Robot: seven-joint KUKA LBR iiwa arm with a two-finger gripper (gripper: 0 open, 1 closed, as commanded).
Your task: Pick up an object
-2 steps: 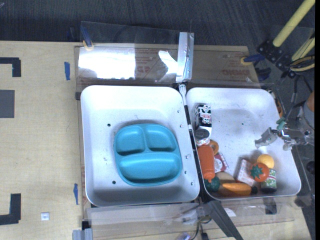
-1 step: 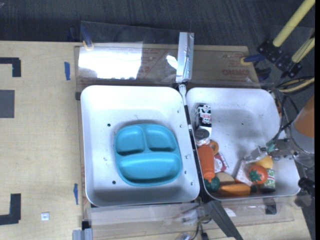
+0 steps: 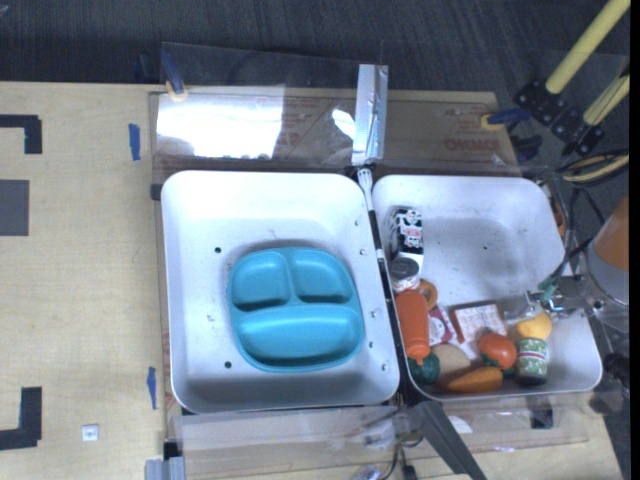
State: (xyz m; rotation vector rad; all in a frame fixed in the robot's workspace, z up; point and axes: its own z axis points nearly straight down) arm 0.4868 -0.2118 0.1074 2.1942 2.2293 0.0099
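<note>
No label can be read on the carton (image 3: 406, 231) or packet (image 3: 477, 320). The gripper (image 3: 556, 301) hangs above the toys (image 3: 480, 353) heaped in the right bin (image 3: 480, 208); its grip cannot be told.

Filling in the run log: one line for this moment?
gripper: over right bin, near edge | toys: heaped at near side | left bin: blue tray

Open floor: right bin (image 3: 470, 193), upper half.
Obstacles: toy pile (image 3: 470, 353) at lower edge; blue tray (image 3: 295, 306) mid left bin (image 3: 190, 268).
</note>
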